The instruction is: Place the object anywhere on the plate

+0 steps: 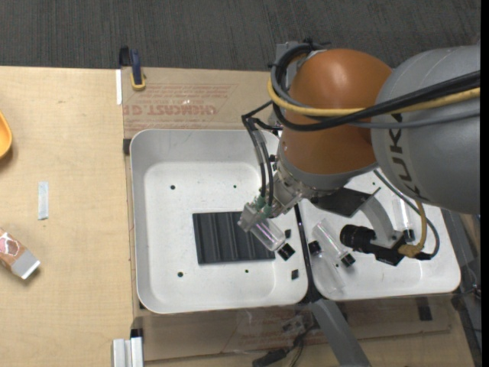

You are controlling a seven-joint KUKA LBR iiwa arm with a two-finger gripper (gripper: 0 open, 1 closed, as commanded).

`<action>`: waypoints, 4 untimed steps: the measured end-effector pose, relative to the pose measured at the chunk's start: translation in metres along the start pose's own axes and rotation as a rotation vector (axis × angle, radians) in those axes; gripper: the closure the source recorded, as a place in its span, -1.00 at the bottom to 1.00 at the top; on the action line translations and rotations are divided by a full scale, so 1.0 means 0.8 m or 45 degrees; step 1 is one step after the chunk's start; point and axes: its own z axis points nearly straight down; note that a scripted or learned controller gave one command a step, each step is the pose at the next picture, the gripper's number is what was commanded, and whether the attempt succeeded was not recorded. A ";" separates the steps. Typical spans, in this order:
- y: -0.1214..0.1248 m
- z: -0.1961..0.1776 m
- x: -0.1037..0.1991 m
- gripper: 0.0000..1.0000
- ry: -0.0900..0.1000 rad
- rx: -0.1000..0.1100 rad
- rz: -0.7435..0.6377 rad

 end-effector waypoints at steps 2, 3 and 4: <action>0.006 -0.006 0.008 1.00 0.001 0.001 -0.135; 0.019 0.019 0.026 1.00 0.001 0.005 0.237; 0.007 -0.019 0.009 1.00 -0.001 0.000 0.304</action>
